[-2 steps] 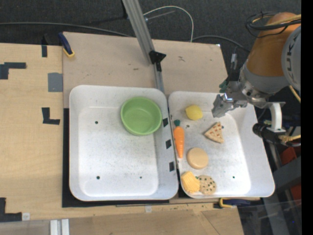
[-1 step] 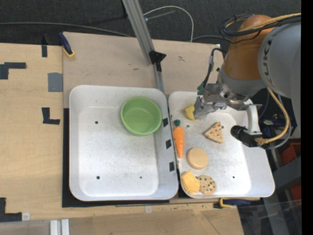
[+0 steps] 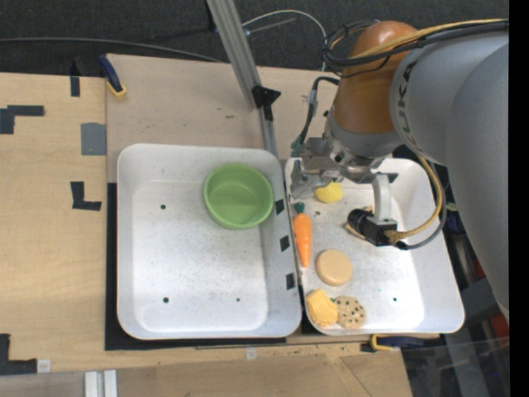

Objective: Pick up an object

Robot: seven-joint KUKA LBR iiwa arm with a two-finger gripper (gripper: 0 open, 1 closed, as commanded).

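Claw (image 3: pixel 312 174) sits low in the upper left corner of the right bin (image 3: pixel 430 304), near the wall it shares w/ the left bin (image 3: pixel 140 222); can't tell its state, wrist blocks the tips. Nearest thing is the small yellow lemon-like lump (image 3: pixel 330 193), just beside the claw to its lower right, roundish, no real long axis, so prob. the target. The carrot (image 3: pixel 302 240) lies below the claw, near it, long axis running up-down the frame along the bin wall. Further down: 1 tan round disc (image 3: pixel 334 267), 1 yellow corn-like piece (image 3: pixel 321 308), 1 choc-chip cookie (image 3: pixel 350 312). So 5 items in the right bin. Left bin: 1 green bowl (image 3: pixel 238 195), upright, upper right part.
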